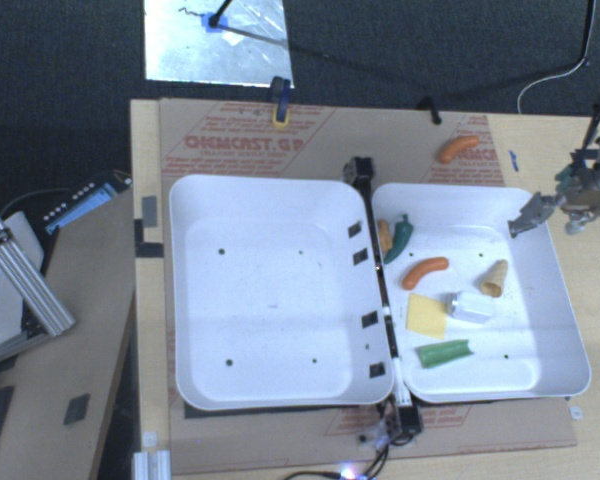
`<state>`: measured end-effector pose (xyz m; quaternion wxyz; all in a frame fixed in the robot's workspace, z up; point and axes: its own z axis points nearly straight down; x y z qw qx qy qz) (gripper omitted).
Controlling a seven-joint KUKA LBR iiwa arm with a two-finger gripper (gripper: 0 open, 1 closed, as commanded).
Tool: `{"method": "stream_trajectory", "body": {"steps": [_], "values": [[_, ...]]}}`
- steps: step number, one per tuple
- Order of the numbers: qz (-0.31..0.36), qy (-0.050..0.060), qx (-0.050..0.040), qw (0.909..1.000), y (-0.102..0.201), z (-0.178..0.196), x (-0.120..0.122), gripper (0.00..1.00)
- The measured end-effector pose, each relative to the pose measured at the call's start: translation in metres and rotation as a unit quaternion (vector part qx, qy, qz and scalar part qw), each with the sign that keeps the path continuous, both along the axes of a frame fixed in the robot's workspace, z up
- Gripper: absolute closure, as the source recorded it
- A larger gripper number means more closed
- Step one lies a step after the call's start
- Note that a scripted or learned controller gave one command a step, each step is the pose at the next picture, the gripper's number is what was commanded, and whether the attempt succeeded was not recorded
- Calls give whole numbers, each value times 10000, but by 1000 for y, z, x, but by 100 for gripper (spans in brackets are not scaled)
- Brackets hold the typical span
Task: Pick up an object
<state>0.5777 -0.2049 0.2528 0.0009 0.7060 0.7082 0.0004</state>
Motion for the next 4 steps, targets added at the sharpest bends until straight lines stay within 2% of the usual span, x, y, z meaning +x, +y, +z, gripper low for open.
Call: {"method": "stream_trajectory", "body": {"steps": [1, 2, 3, 4], "values": [[25, 26, 20, 10000, 62, -25, -40, 0], [31, 47, 26, 10000, 119, -117, -44, 0], [-8, -106, -33, 9999, 117, -148, -55, 0], [-4, -141, -36, 9999, 117, -156, -31, 0]]}}
